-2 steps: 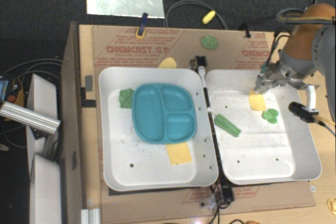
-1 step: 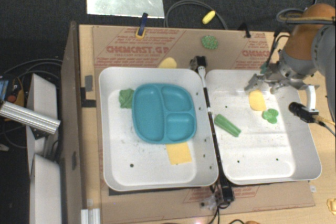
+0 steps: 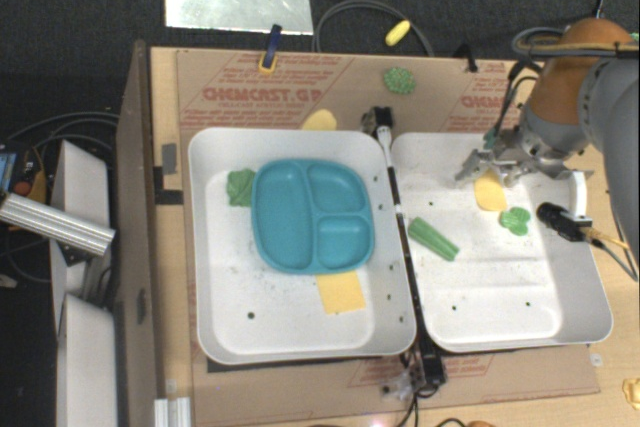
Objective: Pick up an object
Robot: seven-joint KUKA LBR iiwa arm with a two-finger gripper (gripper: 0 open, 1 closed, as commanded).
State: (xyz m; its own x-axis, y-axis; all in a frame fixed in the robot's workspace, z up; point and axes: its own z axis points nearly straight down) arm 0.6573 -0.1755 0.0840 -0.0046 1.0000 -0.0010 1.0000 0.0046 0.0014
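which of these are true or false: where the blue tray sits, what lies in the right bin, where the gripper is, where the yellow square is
1. The blue divided plastic tray lies in the left white bin. True.
2. The long green ridged piece lies in the left bin. False: it is in the right white bin.
3. The gripper is over the right bin, by the small yellow rounded piece. True.
4. The flat yellow square rests inside the tray. False: it lies on the bin floor at the tray's near edge.

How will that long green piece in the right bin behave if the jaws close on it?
The long green piece looks small and plastic-like, so probably light and stiff. It lies flat and elongated, so a push would likely slide or spin it. Nothing touches it in the right bin, which should ease access.
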